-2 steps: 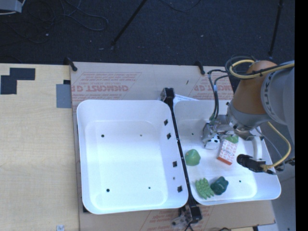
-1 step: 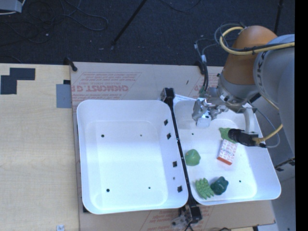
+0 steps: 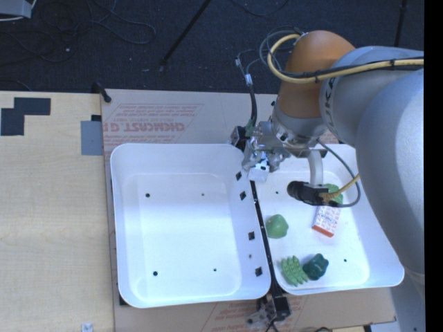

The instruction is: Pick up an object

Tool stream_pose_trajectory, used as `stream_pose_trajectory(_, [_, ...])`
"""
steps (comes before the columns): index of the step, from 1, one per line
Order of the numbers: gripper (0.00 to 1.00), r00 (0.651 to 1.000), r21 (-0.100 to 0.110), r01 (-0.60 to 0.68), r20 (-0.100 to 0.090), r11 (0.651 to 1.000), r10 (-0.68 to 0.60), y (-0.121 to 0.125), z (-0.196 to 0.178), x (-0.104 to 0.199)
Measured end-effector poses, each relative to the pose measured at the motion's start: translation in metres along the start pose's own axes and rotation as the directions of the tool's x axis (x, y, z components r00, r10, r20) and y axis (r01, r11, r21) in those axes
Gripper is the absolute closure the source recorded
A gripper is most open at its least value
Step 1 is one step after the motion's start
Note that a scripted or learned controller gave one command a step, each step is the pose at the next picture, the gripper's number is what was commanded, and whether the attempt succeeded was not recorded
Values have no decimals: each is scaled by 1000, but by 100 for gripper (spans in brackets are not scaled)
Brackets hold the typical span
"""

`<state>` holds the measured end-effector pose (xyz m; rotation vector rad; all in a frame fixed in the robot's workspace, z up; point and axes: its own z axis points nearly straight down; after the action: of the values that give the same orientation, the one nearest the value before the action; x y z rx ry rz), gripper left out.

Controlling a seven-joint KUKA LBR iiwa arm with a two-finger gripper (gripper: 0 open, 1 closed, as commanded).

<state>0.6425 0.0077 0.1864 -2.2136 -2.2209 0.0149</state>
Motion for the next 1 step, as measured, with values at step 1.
stream_pose_trajectory(1, [100,1000,-9,-6,-4,1000,6,-76,-71,2])
